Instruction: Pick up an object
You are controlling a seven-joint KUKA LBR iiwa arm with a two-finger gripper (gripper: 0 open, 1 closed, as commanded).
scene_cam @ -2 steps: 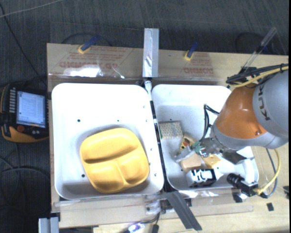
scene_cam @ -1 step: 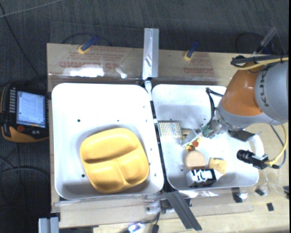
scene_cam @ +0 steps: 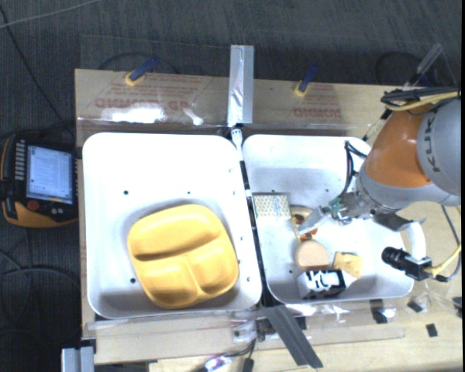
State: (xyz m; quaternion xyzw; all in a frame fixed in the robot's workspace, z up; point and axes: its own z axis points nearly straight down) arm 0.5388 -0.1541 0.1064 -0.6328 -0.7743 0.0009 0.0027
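The right bin [scene_cam: 294, 165] holds several small objects near its front. A speckled pale pad [scene_cam: 270, 205] lies by the left wall. A small brown and yellow item [scene_cam: 298, 220] sits just right of it. In front of those are a tan round piece [scene_cam: 311, 253], a yellow chunk [scene_cam: 349, 264] and a black and white object [scene_cam: 323, 282]. My gripper [scene_cam: 319, 216] reaches in from the right and hangs low over the bin, its tip right beside the small brown and yellow item and just behind the tan piece. Nothing is visibly held.
The left bin [scene_cam: 116, 161] carries a large yellow compartment tray [scene_cam: 183, 253]. The arm's orange band [scene_cam: 395, 161] is over the right bin's right rim. A handheld control pendant [scene_cam: 37, 180] lies left of the bench. A metal divider [scene_cam: 240, 91] stands between the bins at the back.
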